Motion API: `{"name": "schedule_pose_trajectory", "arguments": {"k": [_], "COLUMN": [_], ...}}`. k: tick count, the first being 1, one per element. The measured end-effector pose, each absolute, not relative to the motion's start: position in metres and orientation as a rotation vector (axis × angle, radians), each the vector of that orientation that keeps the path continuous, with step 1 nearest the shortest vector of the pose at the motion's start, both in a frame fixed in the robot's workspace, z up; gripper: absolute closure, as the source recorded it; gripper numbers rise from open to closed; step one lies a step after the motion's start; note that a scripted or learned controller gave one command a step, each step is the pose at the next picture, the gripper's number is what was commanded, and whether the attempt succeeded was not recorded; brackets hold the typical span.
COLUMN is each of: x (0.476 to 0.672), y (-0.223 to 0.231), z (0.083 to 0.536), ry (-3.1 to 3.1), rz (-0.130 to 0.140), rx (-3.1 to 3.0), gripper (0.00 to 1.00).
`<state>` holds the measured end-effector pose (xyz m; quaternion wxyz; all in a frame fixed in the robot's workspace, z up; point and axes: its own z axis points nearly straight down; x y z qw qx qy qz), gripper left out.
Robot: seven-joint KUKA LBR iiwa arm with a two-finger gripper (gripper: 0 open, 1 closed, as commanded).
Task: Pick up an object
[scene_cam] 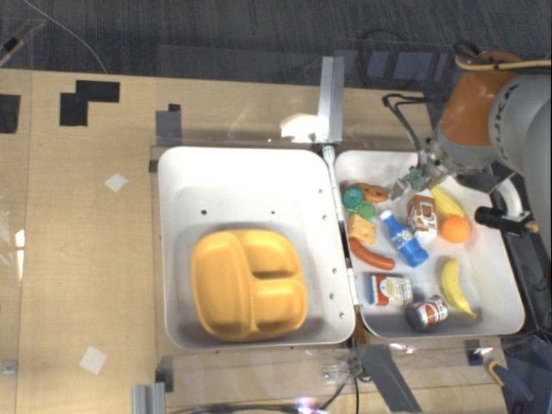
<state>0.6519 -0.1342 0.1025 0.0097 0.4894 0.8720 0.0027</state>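
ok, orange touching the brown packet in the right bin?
Touching. The camera view shows the orange pressed against the right edge of the brown packet, with no white bin floor between them.

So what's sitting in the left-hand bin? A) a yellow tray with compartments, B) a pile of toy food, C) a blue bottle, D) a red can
A: the left bin holds a yellow divided tray, while the toy food, the blue bottle and the can all lie in the right bin.
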Motion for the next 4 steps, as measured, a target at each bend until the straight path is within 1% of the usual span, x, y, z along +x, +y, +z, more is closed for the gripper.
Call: {"name": "schedule_pose_trajectory", "arguments": {"k": [1,2,3,4], "x": [0.672,0.67,0.669,0.671], "y": [-0.056,-0.059,0.089,0.134], "z": [0.19,0.187,0.186,0.089], "ry": [2.572,2.572,2.357,2.179], "rz": [0.013,0.006,0.01,0.014], "rx": [1.784,1.791,2.075,2.256], "gripper": [1.0,0.0,0.0,0.0]}}
